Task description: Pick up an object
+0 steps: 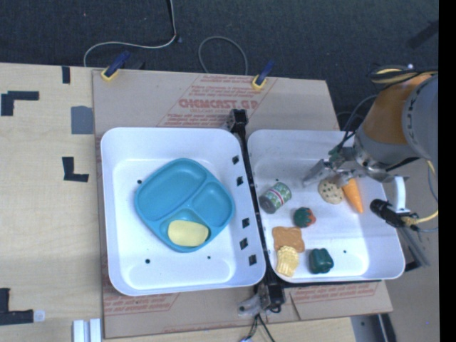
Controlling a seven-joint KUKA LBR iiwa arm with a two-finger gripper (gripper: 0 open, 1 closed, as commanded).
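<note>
From my feed I see the arm (399, 120) coming in from three o'clock, its orange band sitting over the upper right corner of the right bin (285, 144). The gripper (335, 168) hangs low over that bin's upper middle, at about one o'clock from the bin's centre. I cannot tell whether it is open or closed; dark linkage covers the tip, and I see nothing caught in it.

Just below the gripper, at about five o'clock from it, lies a speckled cookie (330, 190), and touching the cookie's right side is an orange carrot (353, 195), its point toward six o'clock. I cannot tell whether the gripper touches either of them.

The other pieces in the right bin are spread toward seven o'clock from the gripper. A small tin can (275, 197) lies on its side near the bin's left wall. A dark green piece with a red patch (304, 216) sits near the bin's centre. Below it, an orange-brown piece (288, 238) rests against a yellow corn cob (286, 261), and a green pepper (320, 261) lies near the cob, at three o'clock from it, close to the front wall.

The left bin (121, 155) holds a blue divided plate (184, 198), turned at a slant. A yellow, lemon-like piece (187, 233) lies in the plate's compartment at six o'clock.

Both bins rest on a cardboard sheet (206, 98) held at twelve o'clock by two clamps.
</note>
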